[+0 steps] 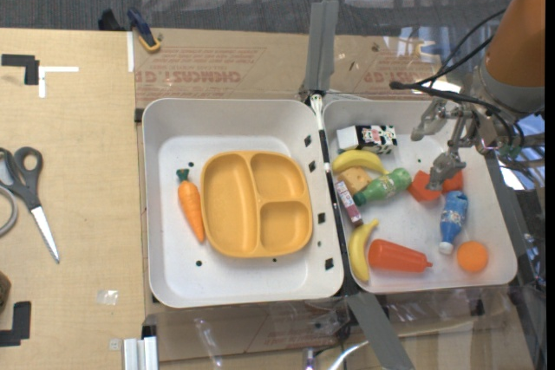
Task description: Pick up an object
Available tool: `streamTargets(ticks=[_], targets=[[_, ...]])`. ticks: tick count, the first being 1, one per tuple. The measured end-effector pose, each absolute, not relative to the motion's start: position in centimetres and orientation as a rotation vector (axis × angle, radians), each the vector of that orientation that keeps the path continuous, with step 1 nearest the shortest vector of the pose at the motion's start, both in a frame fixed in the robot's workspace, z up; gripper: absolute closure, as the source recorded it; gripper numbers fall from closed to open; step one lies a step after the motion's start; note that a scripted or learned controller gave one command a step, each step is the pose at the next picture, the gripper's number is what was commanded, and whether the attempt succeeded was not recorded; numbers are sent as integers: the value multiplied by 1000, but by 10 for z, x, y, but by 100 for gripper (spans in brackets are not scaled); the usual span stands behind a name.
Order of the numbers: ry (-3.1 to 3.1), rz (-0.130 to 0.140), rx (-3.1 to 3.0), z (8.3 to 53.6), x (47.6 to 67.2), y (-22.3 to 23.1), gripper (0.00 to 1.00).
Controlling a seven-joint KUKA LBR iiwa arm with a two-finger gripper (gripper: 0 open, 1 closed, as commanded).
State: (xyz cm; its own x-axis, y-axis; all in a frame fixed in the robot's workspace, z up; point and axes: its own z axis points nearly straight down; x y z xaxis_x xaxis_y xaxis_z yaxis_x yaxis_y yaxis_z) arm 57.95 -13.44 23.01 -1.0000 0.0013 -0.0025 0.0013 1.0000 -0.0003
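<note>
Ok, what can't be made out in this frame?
- Gripper: fingers too small and cluttered by cables to read.
- Red block: partly hidden behind the gripper; contact unclear.
- Arm: cut off by the right edge.
- Black-and-white box: print too small to read.

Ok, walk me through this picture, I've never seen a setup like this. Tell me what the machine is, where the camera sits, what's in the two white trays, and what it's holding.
One camera looks down at a slant on a bench. The machine is a robot arm, grey and orange, reaching in from the picture's right. At its tip is a gripper, hanging over the right bin just above an orange-red block. I cannot tell whether it holds anything.

The right bin also has two bananas, a green bottle, a small blue-and-white bottle, an orange ball, a red-orange cone-like toy and a black-and-white box.

The left bin holds a yellow divided plate with a toy carrot beside it. Scissors lie on the bench at the left.
</note>
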Motion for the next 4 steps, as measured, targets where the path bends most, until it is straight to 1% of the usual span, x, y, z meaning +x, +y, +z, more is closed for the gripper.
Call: streamTargets(ticks=[1,2,3,4], targets=[[3137,-2,27,117,566,-189,0],[3112,-4,96,105,556,-219,0],[3088,-8,320,106,526,-221,0],[3075,-9,393,106,504,-221,0]])
